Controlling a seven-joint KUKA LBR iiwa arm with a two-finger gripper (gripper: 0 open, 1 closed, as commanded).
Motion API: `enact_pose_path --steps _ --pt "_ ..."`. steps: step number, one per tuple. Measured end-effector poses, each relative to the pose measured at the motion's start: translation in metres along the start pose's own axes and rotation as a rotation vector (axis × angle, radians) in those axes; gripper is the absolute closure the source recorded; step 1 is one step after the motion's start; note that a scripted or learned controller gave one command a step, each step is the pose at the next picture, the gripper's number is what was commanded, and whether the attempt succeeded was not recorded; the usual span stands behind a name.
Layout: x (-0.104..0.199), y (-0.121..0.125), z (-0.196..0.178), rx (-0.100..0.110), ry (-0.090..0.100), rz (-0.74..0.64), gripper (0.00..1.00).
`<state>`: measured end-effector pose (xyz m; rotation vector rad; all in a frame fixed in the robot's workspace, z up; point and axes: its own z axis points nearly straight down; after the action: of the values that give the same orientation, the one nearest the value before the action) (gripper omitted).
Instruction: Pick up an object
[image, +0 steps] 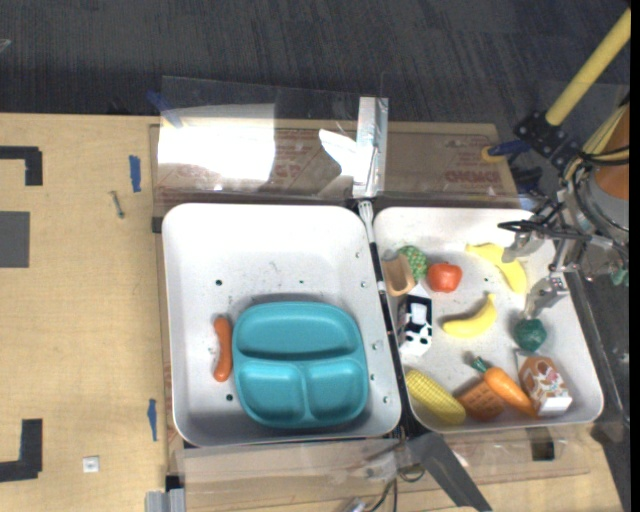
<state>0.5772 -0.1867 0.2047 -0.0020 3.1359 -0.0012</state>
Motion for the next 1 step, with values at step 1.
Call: enact_pose_path --steps 1 --pt "0.0161 -0.0117 0.1079 0.001 -0.004 0.008 0.0"
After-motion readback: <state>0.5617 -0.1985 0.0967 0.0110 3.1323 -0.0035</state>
